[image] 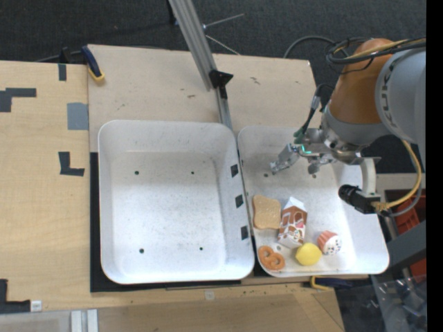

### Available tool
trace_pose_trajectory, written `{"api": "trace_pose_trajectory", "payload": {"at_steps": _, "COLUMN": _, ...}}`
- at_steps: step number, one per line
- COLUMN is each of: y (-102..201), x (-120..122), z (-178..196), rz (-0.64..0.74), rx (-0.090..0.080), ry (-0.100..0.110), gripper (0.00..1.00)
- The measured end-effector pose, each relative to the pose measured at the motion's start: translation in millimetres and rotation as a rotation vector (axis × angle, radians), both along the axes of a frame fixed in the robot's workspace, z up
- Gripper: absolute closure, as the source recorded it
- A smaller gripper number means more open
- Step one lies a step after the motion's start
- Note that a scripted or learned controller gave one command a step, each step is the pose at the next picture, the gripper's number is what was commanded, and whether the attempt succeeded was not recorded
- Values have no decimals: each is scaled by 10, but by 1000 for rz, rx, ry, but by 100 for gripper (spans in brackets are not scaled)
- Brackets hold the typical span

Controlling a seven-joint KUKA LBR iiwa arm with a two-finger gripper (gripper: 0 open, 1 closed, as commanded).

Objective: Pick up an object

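In the right bin (pixel 257 142) lie a slice of toast (pixel 266 212), a small red-and-white carton (pixel 293 225), a yellow lemon (pixel 309 254), an orange pretzel (pixel 271 258) and a small red-and-white object (pixel 329 242), all clustered toward the near end. My gripper (pixel 299 160) hangs over the far part of that bin, above bare floor, some way beyond the toast and carton. Its two fingers stand apart with nothing between them.
The left bin (pixel 111 185) sits beside the right one, with a divider edge carrying black clips (pixel 238 200) between them. A grey metal pole (pixel 196 33) slants in from the top. A wooden bench surface lies to the left.
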State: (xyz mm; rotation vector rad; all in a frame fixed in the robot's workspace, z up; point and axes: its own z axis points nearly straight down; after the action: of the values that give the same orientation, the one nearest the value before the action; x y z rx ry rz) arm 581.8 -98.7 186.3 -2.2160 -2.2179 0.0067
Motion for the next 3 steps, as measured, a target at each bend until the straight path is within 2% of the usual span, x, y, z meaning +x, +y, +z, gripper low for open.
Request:
{"api": "trace_pose_trajectory", "payload": {"at_steps": 1, "y": -2, "x": 11, "z": 28, "rz": 1, "rx": -1, "ry": -5, "gripper": 0}}
{"api": "trace_pose_trajectory", "payload": {"at_steps": 2, "y": -93, "x": 22, "z": -482, "rz": -1, "rx": -2, "ry": 0, "gripper": 0}}
{"api": "trace_pose_trajectory", "payload": {"at_steps": 3, "y": -90, "x": 21, "z": -989, "rz": 1, "rx": -3, "ry": -7, "gripper": 0}}
